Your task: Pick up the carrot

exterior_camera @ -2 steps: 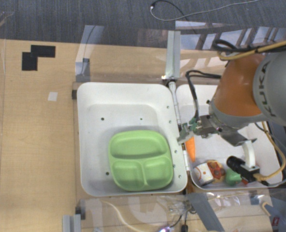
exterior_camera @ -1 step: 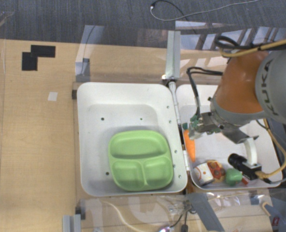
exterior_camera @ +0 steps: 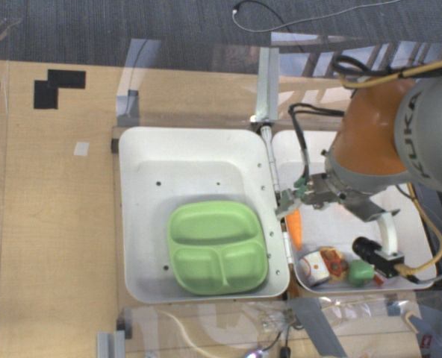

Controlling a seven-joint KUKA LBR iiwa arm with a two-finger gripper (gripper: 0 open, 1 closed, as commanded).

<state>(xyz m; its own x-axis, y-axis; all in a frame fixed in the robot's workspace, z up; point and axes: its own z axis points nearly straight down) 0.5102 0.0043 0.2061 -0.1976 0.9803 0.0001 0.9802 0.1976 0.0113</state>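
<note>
Clearly the carrot is the thing to get right: it lies in the right bin, hard against the wall it shares with the left bin, long axis running toward and away from the camera. It sits just below the fingers, whose tips seem to hover at its upper end. Whether the fingers are open or closed I cannot tell; the wrist hardware and cables hide the gap, and nothing is seen between them, so the carrot does not look grasped.

To do this step well, I judge the fingers should straddle the carrot across its narrow width, near its middle rather than its tip, so it does not pivot on lifting. The wall is the chief hazard: one finger must slip between carrot and wall, and there looks to be little room. A slight nudge away from the wall first might help.

Farther below the fingers lie a small can, a red-and-yellow item and a green object, all apart from the carrot and unlikely to interfere. A green tray rests in the left bin, on the counter.
</note>
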